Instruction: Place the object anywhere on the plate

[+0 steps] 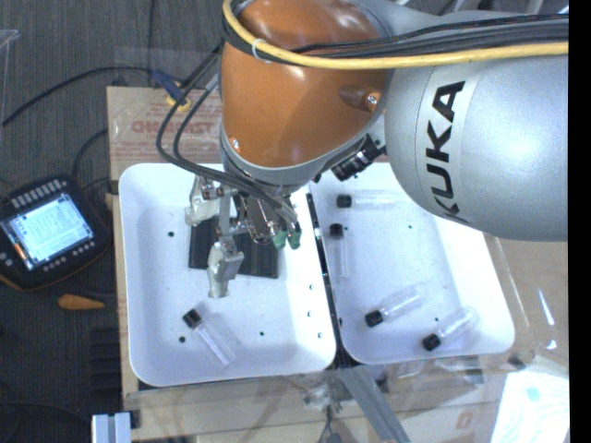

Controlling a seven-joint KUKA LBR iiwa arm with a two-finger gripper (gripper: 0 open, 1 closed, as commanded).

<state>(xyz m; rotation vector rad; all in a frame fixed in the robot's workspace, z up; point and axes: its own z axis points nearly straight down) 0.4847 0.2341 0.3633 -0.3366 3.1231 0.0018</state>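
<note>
The hand (222, 270) is seen over the left bin (148, 340), above a black plate (263, 262); whether it is open or closed cannot be told. One clear vial with a black cap (205, 332) is noted just below the hand on the bin floor, apart from the plate. Further vials (392, 305) are seen lying well apart in the right bin (489, 326).

A clear vial with a black cap (205, 333) lies on its side near the front-left corner of the left bin (148, 340). The flat black plate (262, 260) rests mid-bin, well apart from the vial and partly hidden by the arm.
</note>
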